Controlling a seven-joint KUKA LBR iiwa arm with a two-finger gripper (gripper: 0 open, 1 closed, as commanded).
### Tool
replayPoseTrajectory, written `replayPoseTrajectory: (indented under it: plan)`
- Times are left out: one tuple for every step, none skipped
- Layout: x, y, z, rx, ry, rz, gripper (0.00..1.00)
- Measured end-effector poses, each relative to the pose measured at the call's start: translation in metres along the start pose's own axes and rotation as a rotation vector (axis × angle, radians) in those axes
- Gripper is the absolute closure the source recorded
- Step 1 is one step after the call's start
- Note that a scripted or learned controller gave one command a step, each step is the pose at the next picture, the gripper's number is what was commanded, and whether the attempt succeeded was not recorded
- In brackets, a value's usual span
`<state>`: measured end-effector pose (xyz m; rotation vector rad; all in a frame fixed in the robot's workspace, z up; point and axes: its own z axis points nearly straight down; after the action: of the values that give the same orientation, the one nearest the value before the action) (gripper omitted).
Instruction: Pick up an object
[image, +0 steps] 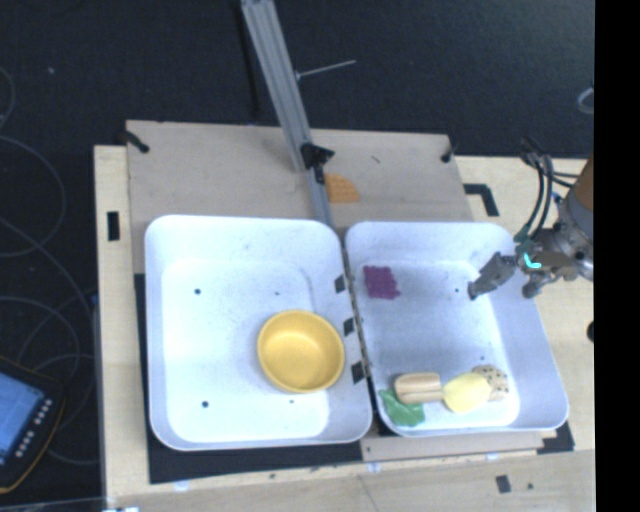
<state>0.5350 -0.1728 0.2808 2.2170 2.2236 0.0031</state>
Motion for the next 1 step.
replayPoseTrajectory:
  plan:
    - [0.0017,0.0068,0.0455,0.005,-0.002,0.005,0.0]
